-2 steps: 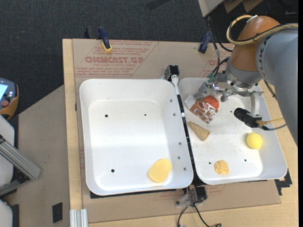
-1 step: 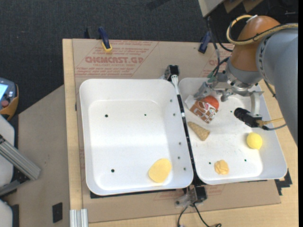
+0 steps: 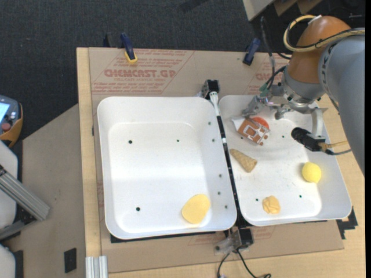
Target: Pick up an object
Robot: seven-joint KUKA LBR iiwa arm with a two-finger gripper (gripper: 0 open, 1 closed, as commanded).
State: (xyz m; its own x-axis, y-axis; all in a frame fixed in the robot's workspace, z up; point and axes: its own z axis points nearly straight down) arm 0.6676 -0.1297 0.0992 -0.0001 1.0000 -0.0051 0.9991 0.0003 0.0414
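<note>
Both white bins (image 3: 156,155) look like smooth, slightly glossy plastic. They sit on matt brown cardboard (image 3: 145,68) printed in red. The arm's orange band (image 3: 316,39) shines like polished plastic; the grey casing (image 3: 348,68) looks satin, perhaps painted metal.

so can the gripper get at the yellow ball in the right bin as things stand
Probably yes. The yellow ball lies alone on open bin floor near the right bin's right wall, with nothing on top of it, a short way from the gripper.
</note>
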